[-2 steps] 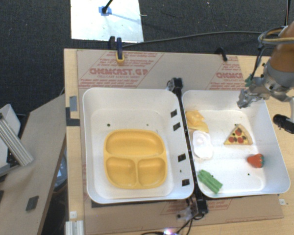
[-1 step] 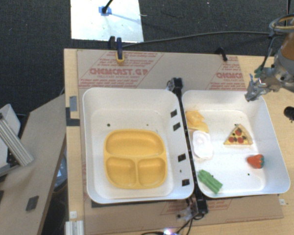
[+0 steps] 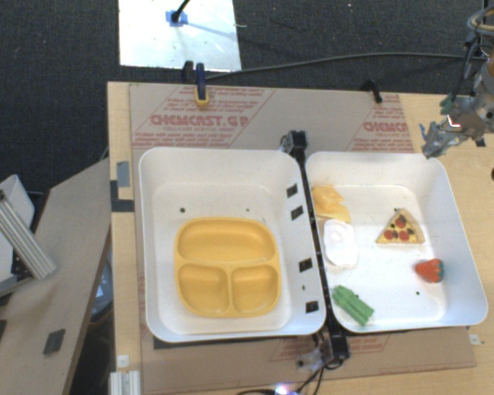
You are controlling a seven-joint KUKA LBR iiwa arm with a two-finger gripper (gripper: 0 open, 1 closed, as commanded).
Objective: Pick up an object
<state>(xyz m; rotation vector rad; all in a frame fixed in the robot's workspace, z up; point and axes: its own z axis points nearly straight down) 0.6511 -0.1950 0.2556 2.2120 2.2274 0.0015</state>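
Hovering above the right bin's [image 3: 457, 220] far corner, the gripper [image 3: 439, 138] carries nothing; its spread I cannot tell. Below and left of it lies the pizza slice [image 3: 399, 228], probably light, rigid plastic, best pinched across its slanted sides.

Readable text: red "CHEMCAST GP" print repeated on the protective sheet [image 3: 255, 109] lying on the surface under the bins. Clearest copy sits left of centre, just above the left bin. A second copy near the right bin runs diagonally and is partly cut off, probably the same wording. Smaller red lines below the logo are too fine to read.
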